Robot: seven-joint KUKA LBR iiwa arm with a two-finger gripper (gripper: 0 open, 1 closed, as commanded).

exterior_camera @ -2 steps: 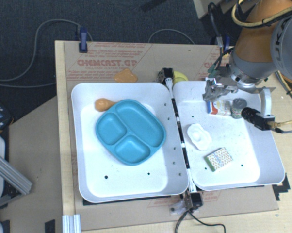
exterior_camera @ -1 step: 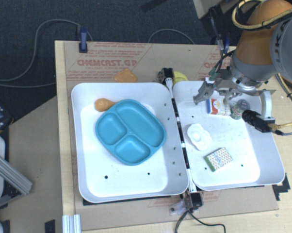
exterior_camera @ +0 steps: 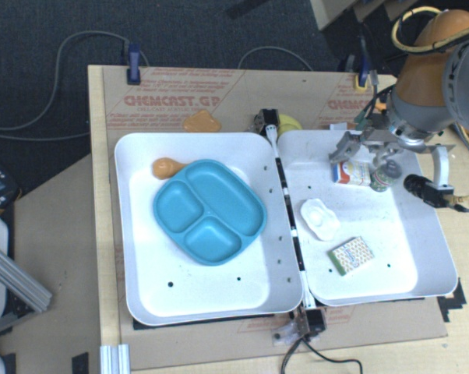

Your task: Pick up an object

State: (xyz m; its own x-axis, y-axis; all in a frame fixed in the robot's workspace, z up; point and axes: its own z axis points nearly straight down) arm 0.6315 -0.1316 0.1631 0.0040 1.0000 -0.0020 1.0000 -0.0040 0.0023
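**Gripper down over a small packet in the right bin, grasp not confirmed**

Camera view: The arm [exterior_camera: 433, 68] reaches in from the right and its gripper [exterior_camera: 367, 153] sits low at the far end of the right bin [exterior_camera: 421, 275]. Directly under it lies a small packet [exterior_camera: 351, 171] with red and white print, beside what looks like a small round-topped container [exterior_camera: 381, 179]. Whether the gripper is spread or closed cannot be made out, and nothing can be seen clamped in it. The packet appears to rest on the bin floor, so the pick looks begun but not done: closing on an object and lifting it remain.

Elsewhere in the right bin lie a white moulded piece [exterior_camera: 318, 216] and a green patterned box [exterior_camera: 351, 254], both well apart from the gripper. The left bin [exterior_camera: 141, 279] holds a blue divided tray [exterior_camera: 209, 209] with an orange rounded object [exterior_camera: 167, 167] just beside its far corner.

The wrist hides much of the packet and its neighbour, so their shapes and any contact with the gripper are uncertain. A yellow object [exterior_camera: 289, 123] behind the bins is partly hidden.
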